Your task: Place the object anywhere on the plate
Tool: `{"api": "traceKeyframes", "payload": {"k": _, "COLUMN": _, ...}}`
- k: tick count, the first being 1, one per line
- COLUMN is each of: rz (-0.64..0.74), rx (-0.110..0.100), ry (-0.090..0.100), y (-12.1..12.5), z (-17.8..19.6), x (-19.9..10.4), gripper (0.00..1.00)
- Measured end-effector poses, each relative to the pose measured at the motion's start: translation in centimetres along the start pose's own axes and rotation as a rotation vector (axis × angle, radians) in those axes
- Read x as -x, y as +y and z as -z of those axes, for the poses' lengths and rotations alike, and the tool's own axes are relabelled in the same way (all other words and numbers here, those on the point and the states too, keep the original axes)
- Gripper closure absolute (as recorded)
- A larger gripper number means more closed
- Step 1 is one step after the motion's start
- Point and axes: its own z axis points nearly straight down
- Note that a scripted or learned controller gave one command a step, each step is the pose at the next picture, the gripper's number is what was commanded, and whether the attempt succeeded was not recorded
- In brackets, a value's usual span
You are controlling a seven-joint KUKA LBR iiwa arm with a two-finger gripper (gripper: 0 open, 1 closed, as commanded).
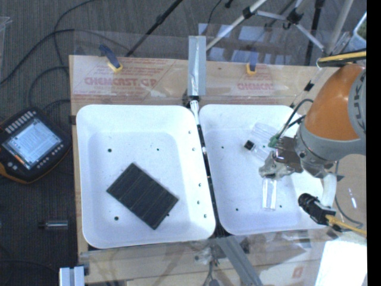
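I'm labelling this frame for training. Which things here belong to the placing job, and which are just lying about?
Job: dark ribbed plate in the left bin; small black object in the right bin; gripper.
Lying about: handheld pendant; clamps; cables.

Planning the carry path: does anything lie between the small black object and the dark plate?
Yes: the small black object lies in the right bin, the dark plate in the left bin, so their adjoining raised rims cross the path. Nothing else visible does.
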Motion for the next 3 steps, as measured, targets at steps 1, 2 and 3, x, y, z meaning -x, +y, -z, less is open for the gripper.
{"api": "traceKeyframes", "payload": {"k": 1, "rz": -0.301, "rx": 0.001, "ry": -0.003, "y": 8.7, "z": -2.9, "x": -7.7, "gripper": 1.0}}
{"api": "traceKeyframes", "payload": {"k": 2, "rz": -0.12, "rx": 0.004, "ry": -0.003, "y": 11.7, "z": 5.7, "x": -16.4, "gripper": 1.0}}
{"api": "traceKeyframes", "payload": {"k": 3, "rz": 0.148, "rx": 0.005, "ry": -0.003, "y": 13.1, "z": 13.2, "x": -21.7, "gripper": 1.0}}
